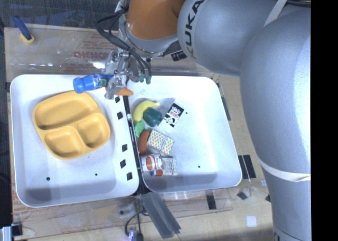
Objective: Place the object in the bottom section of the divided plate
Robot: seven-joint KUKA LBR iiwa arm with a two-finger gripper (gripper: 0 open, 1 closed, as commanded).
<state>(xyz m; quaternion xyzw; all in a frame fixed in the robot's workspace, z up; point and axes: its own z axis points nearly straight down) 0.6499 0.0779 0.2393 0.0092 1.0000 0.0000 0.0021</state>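
A yellow divided plate [71,123] lies in the left bin [31,182], with one large section at the top and two smaller ones below. My gripper [115,82] hangs over the far end of the wall between the two bins, above and to the right of the plate. It is shut on one end of a small blue bottle [87,83], which sticks out to the left over the left bin's far edge. A small orange piece [125,92] shows just below the fingers.
The right bin [211,145] holds a cluster near its left wall: a yellow fruit [142,109], a dark green object [153,117], a black-and-white card [175,113], a checked box [160,142], and a red-and-white can [154,165]. The arm's large body covers the right side.
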